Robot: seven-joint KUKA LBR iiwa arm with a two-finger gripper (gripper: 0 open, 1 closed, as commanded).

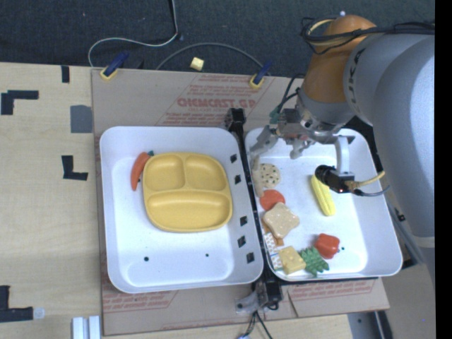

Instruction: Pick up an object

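While my gripper [282,138] hangs over the right bin's [371,242] far left corner, fingers spread and holding nothing, I judge the pick barely begun: the cookie [266,174] lies just below it, and descent, closing and lift remain.

In the right bin lie my candidate objects. A round beige speckled cookie [266,174] lies flat near the divider; just below it sits a red-orange tomato piece [272,199], touching a tan toast slice [281,222]. A yellow corn cob [323,195] lies lengthwise mid-bin. Near the front edge — a yellow cheese cube [292,260], a green broccoli piece [313,260], a red pepper [327,245].
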